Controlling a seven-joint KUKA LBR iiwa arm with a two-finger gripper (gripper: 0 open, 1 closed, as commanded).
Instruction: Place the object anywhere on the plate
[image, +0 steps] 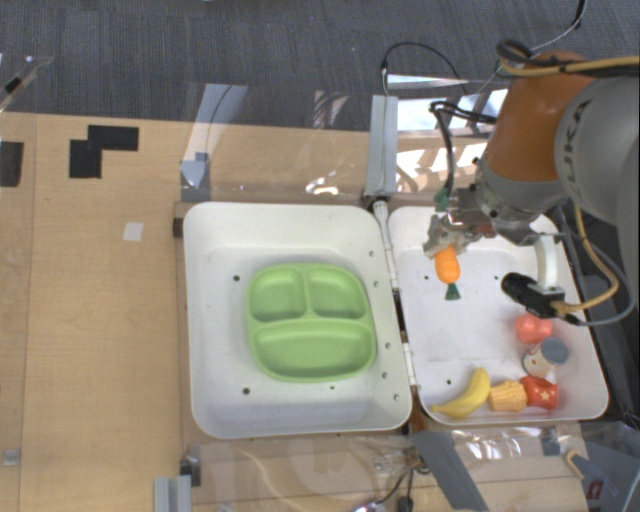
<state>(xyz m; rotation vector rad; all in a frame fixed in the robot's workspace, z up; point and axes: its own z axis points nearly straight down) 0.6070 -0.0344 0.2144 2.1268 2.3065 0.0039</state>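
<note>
Item: your gripper (447, 243) over the right bin (420, 320); fingers seemingly gripping carrot (448, 268); plate (310, 322) at nine o'clock.

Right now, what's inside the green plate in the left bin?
Nothing lies in the green plate: its three compartments are bare. The toy carrot hangs at the fingers over the right bin. The bin floor beneath the plate is covered.

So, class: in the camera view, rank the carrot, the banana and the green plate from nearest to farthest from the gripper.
1. The carrot, hanging right at the gripper in the right bin's upper left part.
2. The banana, at that bin's front edge, well below the gripper.
3. The green plate, in the left bin; its middle lies slightly farther off than the banana, so 2 and 3 are close.
</note>
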